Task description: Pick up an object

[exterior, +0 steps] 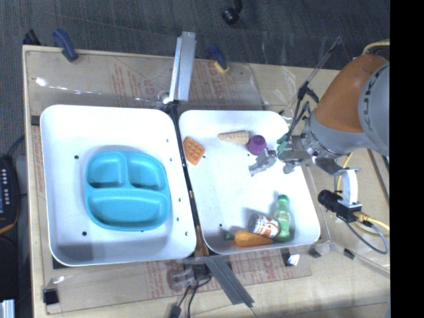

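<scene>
grey two-finger gripper (264,162) hovers over the right white bin (218,201), jaws slightly apart, holding nothing; a small purple toy (257,143) lies just beside it, an orange waffle (194,150) further left.

The scene is evenly and brightly lit from above. The two shallow white plastic bins (109,121) are rendered almost overexposed, with surface detail washed out. Soft, short shadows are cast beneath the blue compartmented plastic tray (127,191) and along the bins' lower rims. Faint glare is seen on the clear plastic sheet (265,85) over the pale wooden tabletop (99,78). The dark carpeted floor (99,12) is left dim. Overall sharpness is low, and fine detail is blurred.
</scene>
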Controlling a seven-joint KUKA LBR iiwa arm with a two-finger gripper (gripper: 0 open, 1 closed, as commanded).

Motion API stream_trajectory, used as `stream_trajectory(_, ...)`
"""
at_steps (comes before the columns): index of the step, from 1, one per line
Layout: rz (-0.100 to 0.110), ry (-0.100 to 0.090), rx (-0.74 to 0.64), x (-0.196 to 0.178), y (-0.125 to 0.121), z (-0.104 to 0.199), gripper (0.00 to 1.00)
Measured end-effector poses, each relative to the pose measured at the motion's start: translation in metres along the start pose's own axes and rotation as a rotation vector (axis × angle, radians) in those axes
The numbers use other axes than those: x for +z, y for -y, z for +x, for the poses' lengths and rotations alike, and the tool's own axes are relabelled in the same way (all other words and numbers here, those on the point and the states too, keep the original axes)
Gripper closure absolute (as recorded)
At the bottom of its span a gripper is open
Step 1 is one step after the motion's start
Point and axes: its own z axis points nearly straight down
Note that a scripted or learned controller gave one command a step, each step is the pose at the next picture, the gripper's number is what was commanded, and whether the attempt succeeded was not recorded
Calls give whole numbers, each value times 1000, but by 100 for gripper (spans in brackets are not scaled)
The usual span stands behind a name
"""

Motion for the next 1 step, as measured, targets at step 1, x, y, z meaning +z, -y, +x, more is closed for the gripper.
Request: stream_trajectory(1, 3, -1, 1, 87, 55, 0, 0)
